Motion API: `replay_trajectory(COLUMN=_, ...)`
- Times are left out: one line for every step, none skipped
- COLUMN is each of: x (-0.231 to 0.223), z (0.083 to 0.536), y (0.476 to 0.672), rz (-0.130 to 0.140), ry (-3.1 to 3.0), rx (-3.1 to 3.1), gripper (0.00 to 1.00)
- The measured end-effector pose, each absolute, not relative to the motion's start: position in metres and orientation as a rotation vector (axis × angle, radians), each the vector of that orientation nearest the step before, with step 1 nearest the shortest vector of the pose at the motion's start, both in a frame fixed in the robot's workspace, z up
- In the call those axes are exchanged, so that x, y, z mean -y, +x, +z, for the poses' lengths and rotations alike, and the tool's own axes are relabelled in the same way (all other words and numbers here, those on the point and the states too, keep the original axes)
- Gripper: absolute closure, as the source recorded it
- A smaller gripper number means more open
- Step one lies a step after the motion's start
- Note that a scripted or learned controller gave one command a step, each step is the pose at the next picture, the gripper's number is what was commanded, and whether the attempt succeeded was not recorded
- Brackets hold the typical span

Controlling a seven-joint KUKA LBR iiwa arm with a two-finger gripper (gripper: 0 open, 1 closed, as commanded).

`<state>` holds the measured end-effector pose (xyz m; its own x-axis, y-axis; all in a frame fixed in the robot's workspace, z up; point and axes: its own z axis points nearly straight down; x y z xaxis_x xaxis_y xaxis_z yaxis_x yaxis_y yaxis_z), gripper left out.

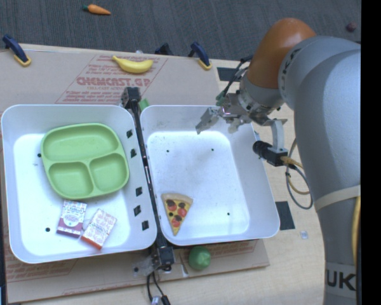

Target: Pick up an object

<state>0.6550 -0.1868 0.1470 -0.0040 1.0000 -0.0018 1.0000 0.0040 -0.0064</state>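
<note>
A toy pizza slice [176, 211] lies at the front left of the right bin [264, 196]. In the left bin [13, 189] a green divided plate [84, 158] lies flat, with two small snack packets [72, 218] [99, 227] in front of it. My gripper [217, 121] hangs over the right bin's back edge, far from the pizza slice. Its fingers are spread open with nothing between them.
A yellow banana [133, 63] rests on the cardboard behind the bins. A green ball [200, 257] sits on the bench in front of the right bin. An orange carrot [98, 9] lies on the floor. Blue clamps [16, 49] [200, 54] hold the board's back edge.
</note>
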Motion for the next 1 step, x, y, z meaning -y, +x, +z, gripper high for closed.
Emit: replay_trajectory(x=0.2102, z=0.0967, y=0.6557, rz=0.008, ry=-2.213, rx=2.225, gripper=0.00)
